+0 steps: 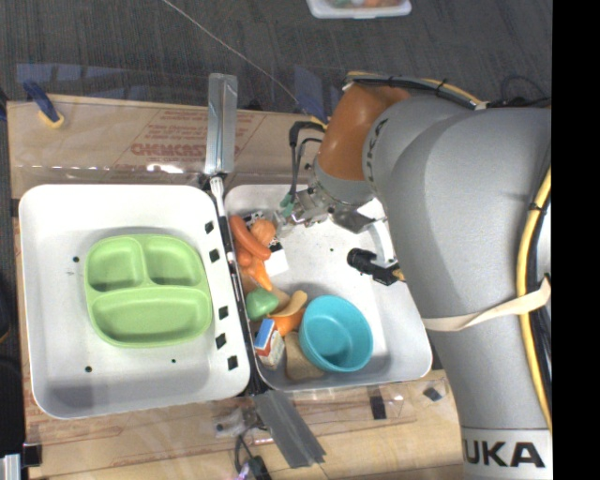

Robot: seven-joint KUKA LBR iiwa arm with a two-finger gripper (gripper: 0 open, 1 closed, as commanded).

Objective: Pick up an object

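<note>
The right bin (412,361) holds a pile of small things along its left wall. An orange carrot-like piece (249,248) lies at the back of the pile, with a small white piece (278,266) beside it. Nearer the front are a green rounded piece (262,304), a tan curved piece (294,304), a small printed box (269,343) and a blue bowl (336,335). My gripper (294,210) hangs over the bin's back left corner, just right of the carrot-like piece's upper end. Nothing shows held in it.
The left bin (42,281) holds a green divided plate (147,287). A metal divider (221,131) runs between the bins at the back. The grey arm (469,216) covers the right bin's right side and back edge. A white tray (359,8) sits at the far top.
</note>
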